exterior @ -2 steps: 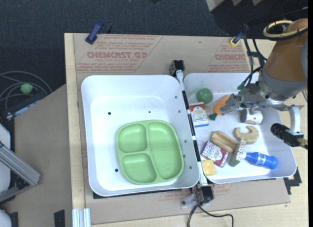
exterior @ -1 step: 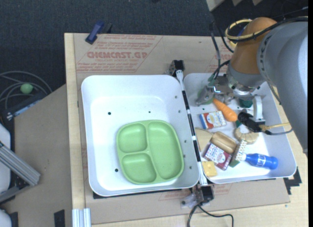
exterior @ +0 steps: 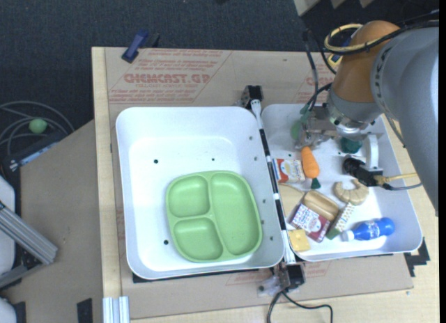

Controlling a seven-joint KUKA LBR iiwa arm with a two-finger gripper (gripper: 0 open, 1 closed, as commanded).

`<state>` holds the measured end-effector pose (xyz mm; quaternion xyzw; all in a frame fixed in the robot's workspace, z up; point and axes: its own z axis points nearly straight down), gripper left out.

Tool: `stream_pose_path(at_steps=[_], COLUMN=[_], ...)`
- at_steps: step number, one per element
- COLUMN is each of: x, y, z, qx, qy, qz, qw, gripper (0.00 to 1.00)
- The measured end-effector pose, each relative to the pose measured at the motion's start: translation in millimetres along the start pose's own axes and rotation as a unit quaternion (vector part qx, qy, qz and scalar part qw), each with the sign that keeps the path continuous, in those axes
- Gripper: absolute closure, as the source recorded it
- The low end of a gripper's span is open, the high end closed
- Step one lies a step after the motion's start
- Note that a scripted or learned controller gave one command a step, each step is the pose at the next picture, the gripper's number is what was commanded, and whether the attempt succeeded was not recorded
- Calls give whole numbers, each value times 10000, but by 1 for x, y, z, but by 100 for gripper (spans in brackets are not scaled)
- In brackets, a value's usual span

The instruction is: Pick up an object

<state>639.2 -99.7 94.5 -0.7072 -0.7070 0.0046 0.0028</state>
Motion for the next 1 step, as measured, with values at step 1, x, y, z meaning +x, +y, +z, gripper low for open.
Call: stream_pose_path(at_steps=[1], x=[39], y=[-74], z=[-91], qx=[-59], qy=[19], qz=[-7], qw=[10000], gripper=[100])
